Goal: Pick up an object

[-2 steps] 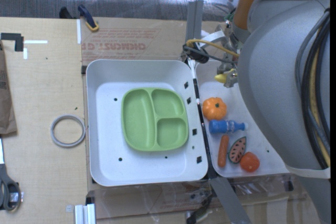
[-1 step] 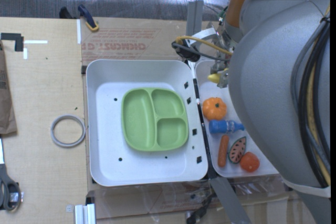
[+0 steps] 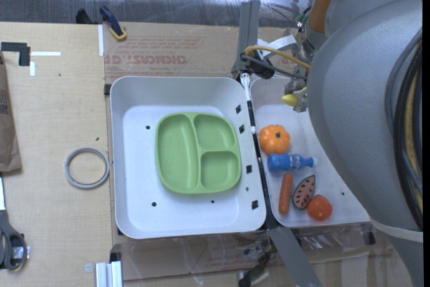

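arm covers the right bin beside pumpkin, bottle, carrot; tool state: cannot tell.

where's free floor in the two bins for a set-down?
Left bin: a bare white band rings the green divided plate, widest along the near wall and the left wall. Right bin: crowded. The pumpkin, blue bottle, carrot, watermelon slice and tomato cluster by the divider, and the arm covers the rest.

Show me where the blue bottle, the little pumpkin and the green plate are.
blue bottle (image 3: 287,162), camera view, its body.
pumpkin (image 3: 275,140), camera view, its orange middle.
green plate (image 3: 176,148), camera view, its large compartment.
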